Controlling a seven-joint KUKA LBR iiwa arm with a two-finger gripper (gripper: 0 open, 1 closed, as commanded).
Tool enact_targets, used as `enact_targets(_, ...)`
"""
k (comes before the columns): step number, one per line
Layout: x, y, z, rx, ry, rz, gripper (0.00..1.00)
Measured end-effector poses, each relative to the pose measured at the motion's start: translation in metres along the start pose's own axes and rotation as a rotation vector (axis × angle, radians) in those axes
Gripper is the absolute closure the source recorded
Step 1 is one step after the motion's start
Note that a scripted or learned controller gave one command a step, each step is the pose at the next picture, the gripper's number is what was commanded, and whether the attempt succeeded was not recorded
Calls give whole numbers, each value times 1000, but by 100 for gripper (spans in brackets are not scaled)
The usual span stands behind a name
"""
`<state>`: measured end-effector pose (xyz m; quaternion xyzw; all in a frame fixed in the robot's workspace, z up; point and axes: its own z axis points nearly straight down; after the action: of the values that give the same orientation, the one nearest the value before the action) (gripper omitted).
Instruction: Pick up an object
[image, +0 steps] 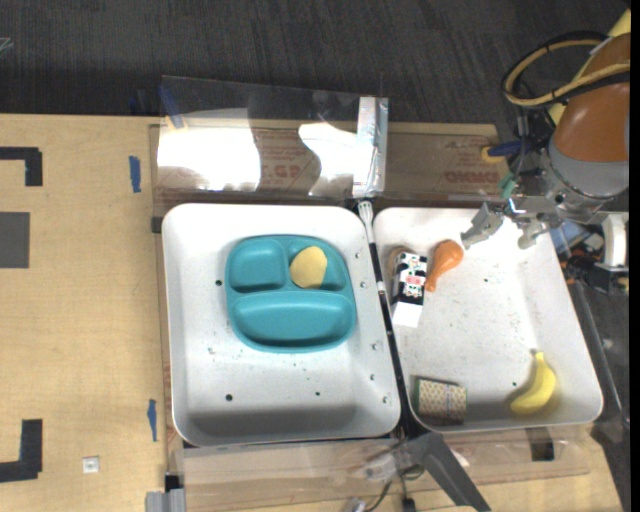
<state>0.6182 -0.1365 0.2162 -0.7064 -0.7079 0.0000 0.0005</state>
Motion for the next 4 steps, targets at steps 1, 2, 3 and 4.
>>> enact_targets(1, -8, 1, -16, -3, -1, 130, 0)
enact_targets(2, 35, 22, 100, 13, 2, 63, 0)
enact_targets(3, 50, 50, 28, -7, 0, 457, 0)
enact_targets(4, -4, 50, 128, -6, -2, 82, 0)
